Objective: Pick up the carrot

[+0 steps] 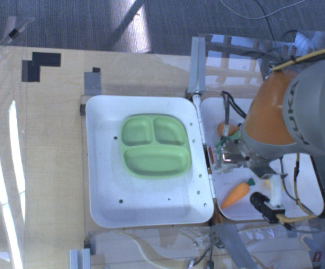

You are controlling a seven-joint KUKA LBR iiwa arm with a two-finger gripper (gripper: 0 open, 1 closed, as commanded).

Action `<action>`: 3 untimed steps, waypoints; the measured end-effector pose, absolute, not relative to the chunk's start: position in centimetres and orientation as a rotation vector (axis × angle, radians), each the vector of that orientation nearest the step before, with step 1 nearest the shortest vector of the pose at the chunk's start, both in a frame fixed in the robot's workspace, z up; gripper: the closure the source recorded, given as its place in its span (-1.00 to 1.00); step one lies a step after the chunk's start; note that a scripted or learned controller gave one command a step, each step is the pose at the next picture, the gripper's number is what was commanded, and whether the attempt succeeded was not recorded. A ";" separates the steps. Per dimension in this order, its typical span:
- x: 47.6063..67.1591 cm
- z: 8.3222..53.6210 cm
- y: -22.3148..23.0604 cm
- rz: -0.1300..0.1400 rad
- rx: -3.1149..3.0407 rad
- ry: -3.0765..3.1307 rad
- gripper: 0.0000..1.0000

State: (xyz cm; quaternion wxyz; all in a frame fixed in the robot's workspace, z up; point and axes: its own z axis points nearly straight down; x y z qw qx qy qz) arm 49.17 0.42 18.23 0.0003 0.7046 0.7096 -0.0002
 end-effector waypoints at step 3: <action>48.7 18.1 2.3 -0.007 2.990 0.962 1.00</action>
